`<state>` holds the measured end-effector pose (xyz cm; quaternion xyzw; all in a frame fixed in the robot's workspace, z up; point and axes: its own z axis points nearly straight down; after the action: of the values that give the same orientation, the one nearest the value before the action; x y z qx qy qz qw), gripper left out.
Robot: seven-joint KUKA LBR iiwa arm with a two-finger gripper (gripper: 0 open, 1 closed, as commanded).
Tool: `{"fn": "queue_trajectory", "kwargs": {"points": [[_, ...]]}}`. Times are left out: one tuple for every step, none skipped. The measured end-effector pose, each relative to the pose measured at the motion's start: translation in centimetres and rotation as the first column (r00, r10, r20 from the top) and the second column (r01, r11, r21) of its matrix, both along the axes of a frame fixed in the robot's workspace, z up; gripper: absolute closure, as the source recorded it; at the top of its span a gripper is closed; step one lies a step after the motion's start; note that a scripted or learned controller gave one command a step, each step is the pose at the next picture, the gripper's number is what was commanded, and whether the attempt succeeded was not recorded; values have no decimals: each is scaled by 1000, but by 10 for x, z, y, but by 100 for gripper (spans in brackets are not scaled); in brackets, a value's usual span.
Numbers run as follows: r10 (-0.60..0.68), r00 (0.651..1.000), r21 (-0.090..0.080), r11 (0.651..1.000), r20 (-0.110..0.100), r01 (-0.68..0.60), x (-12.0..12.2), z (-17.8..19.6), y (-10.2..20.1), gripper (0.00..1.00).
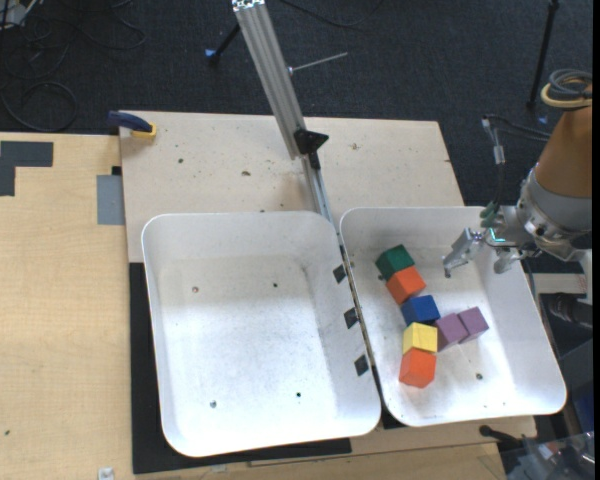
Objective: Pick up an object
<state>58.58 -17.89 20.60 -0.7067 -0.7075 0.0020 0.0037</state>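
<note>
In the right bin [510, 388] lie several small blocks in a loose row: a green one [394, 260], an orange one [406, 283], a blue one [419, 309], a yellow one [420, 338], and a second orange one [417, 367]. Two purple blocks [461, 325] sit just right of the blue and yellow ones. My gripper [483, 251] hangs over the upper right part of this bin, open, with nothing between its fingers. It is to the right of the green block and above the purple pair in the picture.
The left bin [180, 258] stands beside the right one, with small black clips along the shared rim. A slanted aluminium bar [275, 78] rises behind the bins. A blue and yellow clamp [132, 123] lies at the bench's far left corner.
</note>
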Motion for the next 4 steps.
{"fn": "queue_trajectory", "kwargs": {"points": [[1,1000,-1,1000,5,-1,1,3,0,0],[-1,1000,0,1000,0,1,5,-42,-1,0],[-2,1000,-6,1000,13,2,16,-87,-6,0],[-2,1000,-1,1000,5,2,16,-116,-5,0]]}}
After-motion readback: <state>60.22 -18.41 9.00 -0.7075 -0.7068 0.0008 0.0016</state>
